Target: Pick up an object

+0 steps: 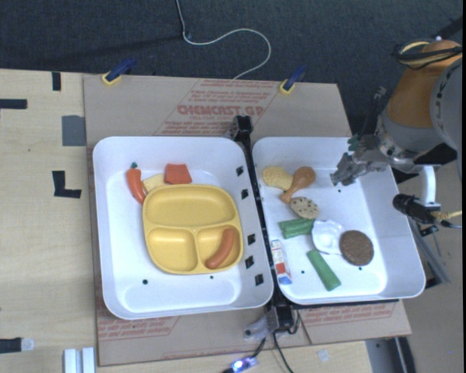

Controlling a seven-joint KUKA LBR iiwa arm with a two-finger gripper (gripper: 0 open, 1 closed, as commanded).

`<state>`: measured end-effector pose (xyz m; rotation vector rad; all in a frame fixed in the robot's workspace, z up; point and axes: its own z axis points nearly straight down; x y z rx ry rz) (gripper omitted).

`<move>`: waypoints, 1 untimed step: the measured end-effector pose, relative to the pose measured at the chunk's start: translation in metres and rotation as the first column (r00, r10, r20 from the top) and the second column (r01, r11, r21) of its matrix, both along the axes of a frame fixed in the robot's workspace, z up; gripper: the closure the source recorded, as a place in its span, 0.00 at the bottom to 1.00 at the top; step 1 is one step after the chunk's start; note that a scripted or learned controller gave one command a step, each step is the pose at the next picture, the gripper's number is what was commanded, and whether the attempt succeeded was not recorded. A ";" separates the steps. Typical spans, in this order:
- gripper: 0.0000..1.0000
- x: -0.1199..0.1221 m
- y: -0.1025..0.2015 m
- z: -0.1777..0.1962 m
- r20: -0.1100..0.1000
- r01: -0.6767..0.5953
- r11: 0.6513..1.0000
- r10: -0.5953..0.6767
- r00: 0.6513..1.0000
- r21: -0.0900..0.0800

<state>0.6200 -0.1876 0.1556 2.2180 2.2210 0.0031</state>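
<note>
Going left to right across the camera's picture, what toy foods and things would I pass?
Carrot → yellow divided plate → sausage → small tube → chicken drumstick → brown patty → the gripper.

Two shallow white plastic bins, left (109, 231) and right (388, 274), sit side by side on a brown printed cardboard sheet (210, 107) laid over a pale wooden bench (31, 247). Blue-and-yellow clamps (118, 71) (293, 78) grip the sheet's far corners. A thin white cable (217, 37) loops across dark carpet (78, 14) beyond.
</note>
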 end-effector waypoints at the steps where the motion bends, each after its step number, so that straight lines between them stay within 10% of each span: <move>1: 1.00 0.005 0.007 0.046 0.001 -0.001 1.000 0.001 1.000 0.000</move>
